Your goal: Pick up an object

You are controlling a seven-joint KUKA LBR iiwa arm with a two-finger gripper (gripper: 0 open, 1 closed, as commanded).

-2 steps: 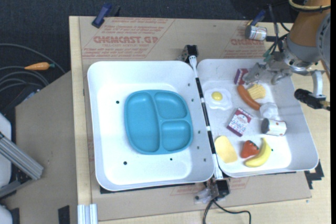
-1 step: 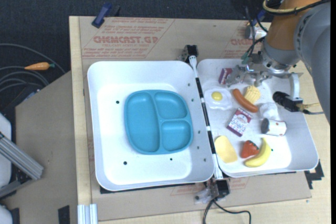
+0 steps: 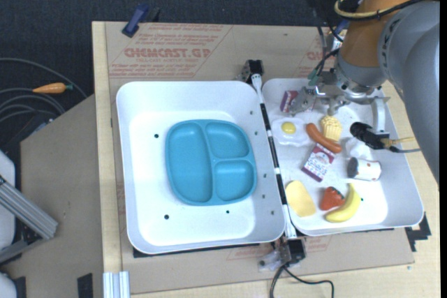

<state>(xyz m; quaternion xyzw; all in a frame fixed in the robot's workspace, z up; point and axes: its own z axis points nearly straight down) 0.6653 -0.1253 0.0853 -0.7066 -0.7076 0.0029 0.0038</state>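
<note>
Two bins side by side on the bench

The left white bin (image 3: 133, 171) holds a blue sectioned plastic plate (image 3: 209, 161); the right white bin (image 3: 405, 199) holds a fried-egg toy (image 3: 288, 128) behind a yellow plastic banana (image 3: 346, 208).

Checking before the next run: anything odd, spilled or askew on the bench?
One stray: a small orange carrot-like thing lies off the bench on the dark floor at left, near grey cables. The blue plate sits flat in the left bin; toy food lies loose in the right bin.

The robot arm (image 3: 412, 38) is big, round and grey. It has a shiny orange band (image 3: 367, 28) near the end. Thin cables (image 3: 327, 56) hang beside it.
</note>
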